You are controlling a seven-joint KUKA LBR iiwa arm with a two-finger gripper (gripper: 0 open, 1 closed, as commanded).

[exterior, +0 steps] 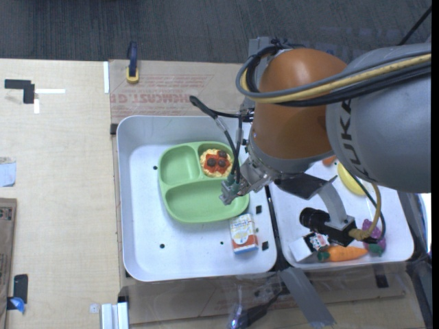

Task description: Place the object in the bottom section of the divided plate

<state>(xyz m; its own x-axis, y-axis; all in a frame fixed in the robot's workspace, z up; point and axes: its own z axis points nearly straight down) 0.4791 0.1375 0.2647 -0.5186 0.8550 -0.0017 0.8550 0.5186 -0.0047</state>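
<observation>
1. My gripper (230, 192) hovers at the green divided plate (180, 178)'s right rim; fingers I cannot tell.
2. Juice carton (243, 233) lies below the plate.
3. Judging: grasp pending, then the bottom section.

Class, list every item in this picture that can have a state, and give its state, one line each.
Divided plate: flat in the left bin, bottom section bare.
Pizza toy: lying in the plate's upper right section.
Small carton: on the bin floor below the plate.
Carrot: lying in the right bin.
Gripper: over the plate's right edge.
</observation>
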